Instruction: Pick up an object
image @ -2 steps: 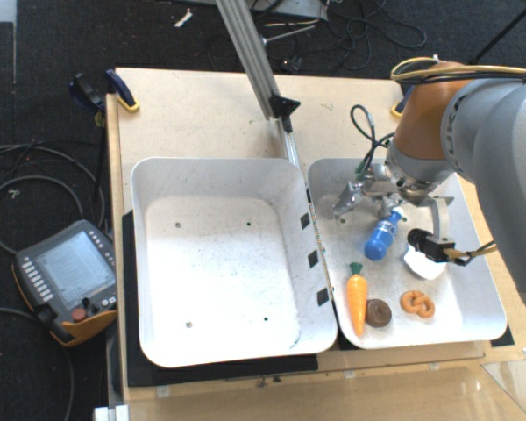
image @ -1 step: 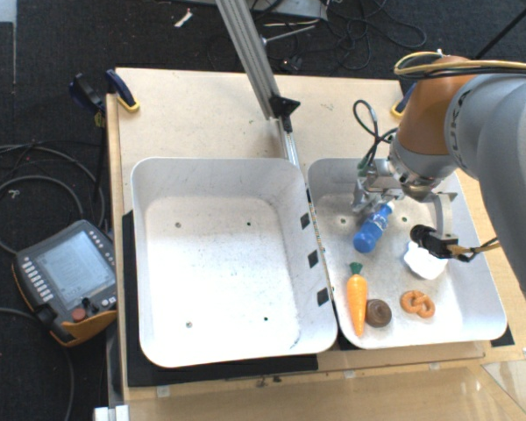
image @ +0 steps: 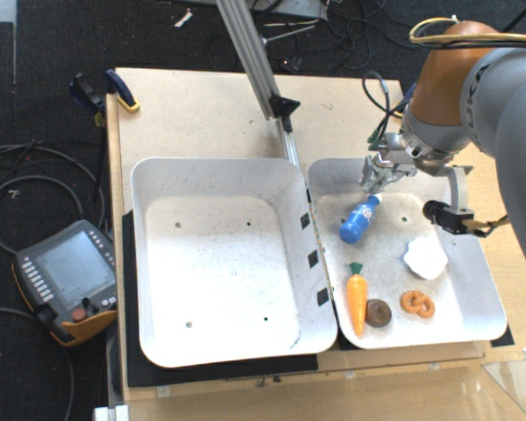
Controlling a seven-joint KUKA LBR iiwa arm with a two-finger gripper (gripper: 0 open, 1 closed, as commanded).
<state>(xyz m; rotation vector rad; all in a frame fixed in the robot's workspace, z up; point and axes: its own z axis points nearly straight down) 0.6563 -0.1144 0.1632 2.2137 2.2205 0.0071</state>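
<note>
Toward the far end of the right bin (image: 473, 323), a glossy blue bottle (image: 358, 222) with a white cap lies tilted, cap pointing to 1 o'clock. Just off that cap hangs the gripper (image: 374, 177), apart from the bottle; whether it is spread or pressed together I cannot tell. At 6 o'clock from the bottle lies a tapered orange carrot (image: 357, 298), beside a round brown lump (image: 379, 313). A knotted pretzel (image: 417, 303) and a crumpled white lump (image: 425, 258) sit at 4 o'clock.
</note>
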